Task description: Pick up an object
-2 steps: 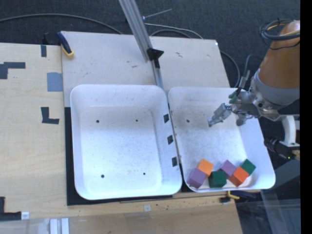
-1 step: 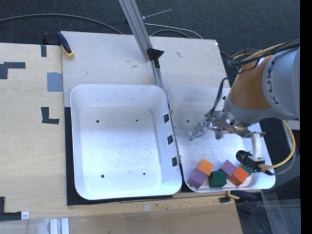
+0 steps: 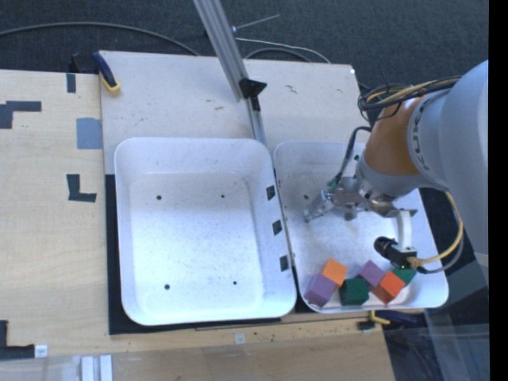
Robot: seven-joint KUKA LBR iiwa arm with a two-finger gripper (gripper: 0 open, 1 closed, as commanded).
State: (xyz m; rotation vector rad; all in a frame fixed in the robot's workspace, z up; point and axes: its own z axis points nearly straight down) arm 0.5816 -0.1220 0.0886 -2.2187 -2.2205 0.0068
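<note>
- Nearest the camera, the arm (image 3: 444, 133) came in from the right, grey with its orange band (image 3: 389, 141) above the wrist, and reached down over the right bin (image 3: 309, 161).
- At its tip the gripper (image 3: 321, 206) hung over the bare upper half of the right bin; whether it was released or clenched could not be told, and no object showed at its tip.
- Toward the near end of the right bin, well apart from the gripper, the blocks lay in a tight cluster.
- An orange block (image 3: 334, 271) sat closest to the gripper, with a purple block (image 3: 319, 289) just beside it on the left.
- Next came a dark green block (image 3: 354, 291) and a second purple block (image 3: 371, 273), near the bin's near rim.
- Farthest right in the right bin, a red-orange block (image 3: 388, 286) lay beside a small green block (image 3: 404, 275).
- Left of the right bin, the left bin (image 3: 127, 213) stood alongside, their rims close together.
- Beyond the right bin, a metal rail (image 3: 222, 42) slanted across the bench.
</note>
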